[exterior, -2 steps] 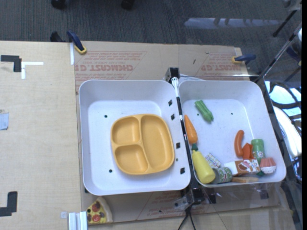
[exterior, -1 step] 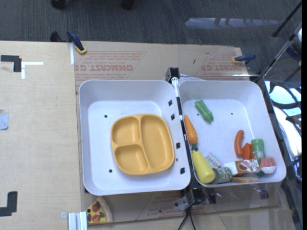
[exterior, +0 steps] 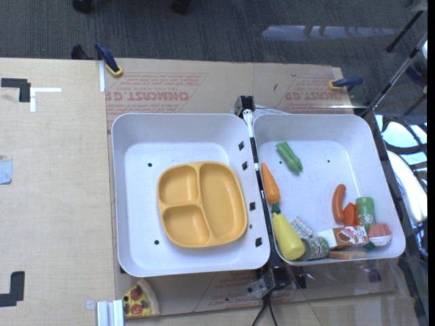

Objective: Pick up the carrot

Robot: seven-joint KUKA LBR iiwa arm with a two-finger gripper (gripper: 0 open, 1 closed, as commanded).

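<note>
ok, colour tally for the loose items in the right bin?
Orange: 2, carrot and sausage-like piece
Green: 1, green vegetable
Yellow: 1, yellow bottle
Clutter in the near right corner: too jumbled to count
Total countable: 4

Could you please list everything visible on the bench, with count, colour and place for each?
left bin: one, white, left half of the bench.
right bin: one, white, beside the left bin.
divided plate: one, yellow, middle of the left bin.
carrot: one, orange, against the right bin's left wall.
green vegetable: one, upper part of the right bin.
yellow bottle: one, right bin's near left corner.
orange sausage: one, right side of the right bin.
mixed toy food packets: several, right bin's near right corner.
pizza slice toy: one, on the cardboard below the left bin.
</note>
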